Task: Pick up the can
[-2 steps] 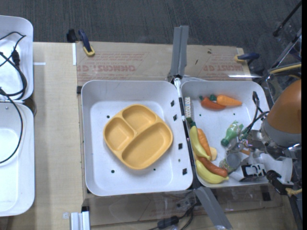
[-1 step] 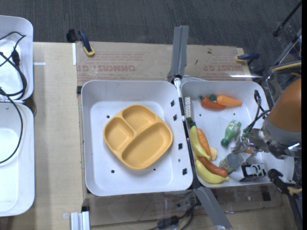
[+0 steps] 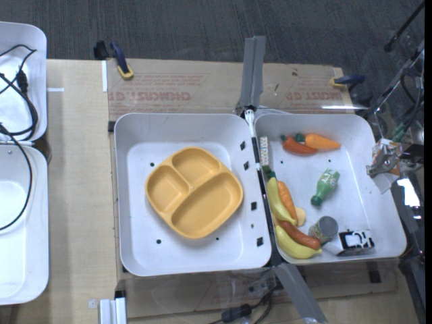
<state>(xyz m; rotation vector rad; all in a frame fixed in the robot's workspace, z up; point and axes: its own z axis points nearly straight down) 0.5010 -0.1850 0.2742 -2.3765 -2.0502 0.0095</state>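
The can (image 3: 326, 229) is a small grey metal one. It sits near the front of the right bin (image 3: 378, 201), tipped so its round end faces up. Its left side touches the end of a yellow banana (image 3: 291, 244) with a red-orange chilli-shaped toy (image 3: 299, 234) lying on it. A black-and-white object (image 3: 356, 240) lies just right of the can.
Also in the right bin are a green bottle (image 3: 325, 187), two carrots (image 3: 309, 143) at the back, and a second banana with a carrot (image 3: 281, 199) along the left wall. The left bin (image 3: 131, 201) holds a yellow divided plate (image 3: 194, 192). Cables and metal gear (image 3: 388, 159) crowd the right rim.
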